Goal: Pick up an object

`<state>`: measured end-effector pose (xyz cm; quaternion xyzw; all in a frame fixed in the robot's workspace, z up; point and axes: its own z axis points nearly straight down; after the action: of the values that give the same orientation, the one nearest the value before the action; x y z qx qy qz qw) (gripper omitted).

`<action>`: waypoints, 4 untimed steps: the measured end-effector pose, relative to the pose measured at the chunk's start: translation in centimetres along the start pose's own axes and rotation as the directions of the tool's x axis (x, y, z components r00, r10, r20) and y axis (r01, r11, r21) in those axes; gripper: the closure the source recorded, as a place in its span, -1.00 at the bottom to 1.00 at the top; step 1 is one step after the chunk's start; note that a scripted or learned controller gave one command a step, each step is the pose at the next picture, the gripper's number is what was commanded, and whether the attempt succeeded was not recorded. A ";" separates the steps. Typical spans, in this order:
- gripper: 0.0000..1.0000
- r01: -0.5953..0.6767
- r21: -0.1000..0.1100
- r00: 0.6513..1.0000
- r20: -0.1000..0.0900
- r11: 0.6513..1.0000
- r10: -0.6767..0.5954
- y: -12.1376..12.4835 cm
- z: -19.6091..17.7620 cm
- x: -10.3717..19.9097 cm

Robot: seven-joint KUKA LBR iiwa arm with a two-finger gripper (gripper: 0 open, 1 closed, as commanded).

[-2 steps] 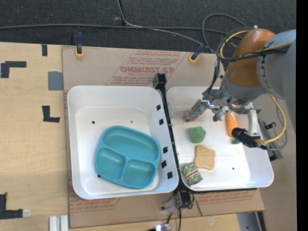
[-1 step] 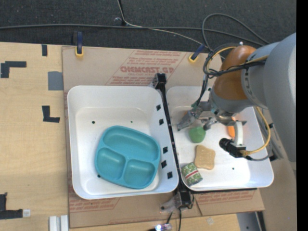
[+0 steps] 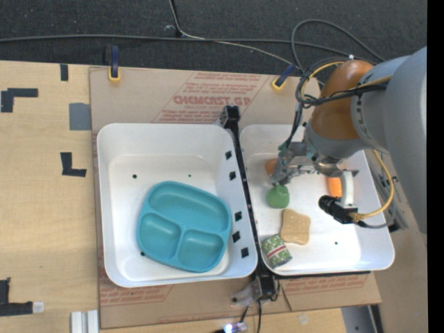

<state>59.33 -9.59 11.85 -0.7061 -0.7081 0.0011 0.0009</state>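
Note:
My gripper (image 3: 282,174) hangs low over the right bin (image 3: 361,252), its fingers pointing down just above a round green object (image 3: 278,197). Nothing shows between the fingers. An orange piece (image 3: 270,165) peeks out at the gripper's left side, partly hidden by it. A tan bread-like slice (image 3: 296,227) lies in front of the green object. A small green patterned packet (image 3: 277,250) rests at the bin's front left corner. Another orange object (image 3: 335,185) lies to the right, beside a white piece.
The left bin (image 3: 114,151) holds a blue divided tray (image 3: 183,226). A black divider (image 3: 237,179) runs between the bins. A black cable connector (image 3: 334,209) and yellow cable hang over the right bin. The arm's bulk covers the bin's back right.

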 end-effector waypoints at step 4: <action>1.00 0.004 -0.001 1.000 -0.002 1.000 -0.004 -2.0 -12.5 11.1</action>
<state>57.34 1.53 24.38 -0.7046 -0.7096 -0.0002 0.0012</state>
